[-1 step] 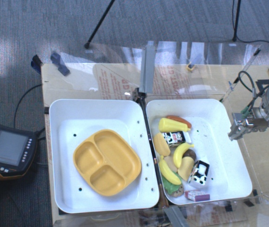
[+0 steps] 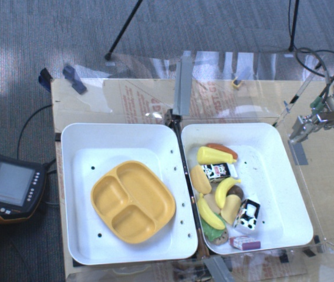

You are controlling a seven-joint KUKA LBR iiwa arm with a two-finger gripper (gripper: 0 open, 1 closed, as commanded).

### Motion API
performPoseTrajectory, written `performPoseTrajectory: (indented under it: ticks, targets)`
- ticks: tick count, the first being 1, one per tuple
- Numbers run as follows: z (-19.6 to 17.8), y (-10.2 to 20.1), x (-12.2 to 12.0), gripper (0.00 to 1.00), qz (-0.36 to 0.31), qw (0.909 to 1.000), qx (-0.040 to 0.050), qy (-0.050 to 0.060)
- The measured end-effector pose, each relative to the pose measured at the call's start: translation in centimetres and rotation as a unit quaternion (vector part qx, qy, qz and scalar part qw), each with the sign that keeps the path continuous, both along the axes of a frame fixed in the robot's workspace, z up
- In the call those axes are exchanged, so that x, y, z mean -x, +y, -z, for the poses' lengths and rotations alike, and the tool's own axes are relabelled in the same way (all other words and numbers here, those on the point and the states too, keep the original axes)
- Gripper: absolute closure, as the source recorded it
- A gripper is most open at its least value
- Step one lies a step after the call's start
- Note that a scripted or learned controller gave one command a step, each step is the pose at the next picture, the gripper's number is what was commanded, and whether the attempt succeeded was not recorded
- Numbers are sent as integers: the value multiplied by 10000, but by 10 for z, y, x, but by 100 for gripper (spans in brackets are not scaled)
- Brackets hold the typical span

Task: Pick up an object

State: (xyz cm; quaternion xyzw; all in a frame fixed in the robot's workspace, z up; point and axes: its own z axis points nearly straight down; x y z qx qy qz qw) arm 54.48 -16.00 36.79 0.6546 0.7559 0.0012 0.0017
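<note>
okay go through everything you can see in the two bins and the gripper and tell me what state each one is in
yellow divided tray: lying flat in the left bin, compartments bare.
right bin: holds a pile of toy food along its left side.
two bananas: lying in that pile.
two cow-print cartons: lying on their sides.
pink block: flat at the near edge.
gripper: outside the right bin, beyond its far right corner, holding nothing visible.

Right bin's [image 2: 284,175] right half clear; toys [image 2: 222,195] crowd left.
</note>
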Motion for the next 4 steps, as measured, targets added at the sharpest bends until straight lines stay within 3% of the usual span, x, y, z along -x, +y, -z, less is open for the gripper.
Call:
performPoseTrajectory:
  ticks: [1,2,3,4]
  targets:
    - [137,52,-41,0,613,9980,-17,129]
    - [221,57,-91,0,-486,9988,-13,70]
    - [258,7,-97,0,-760,9971,-4,52]
    - [267,34,-100,0,-1674,9859,-3,20]
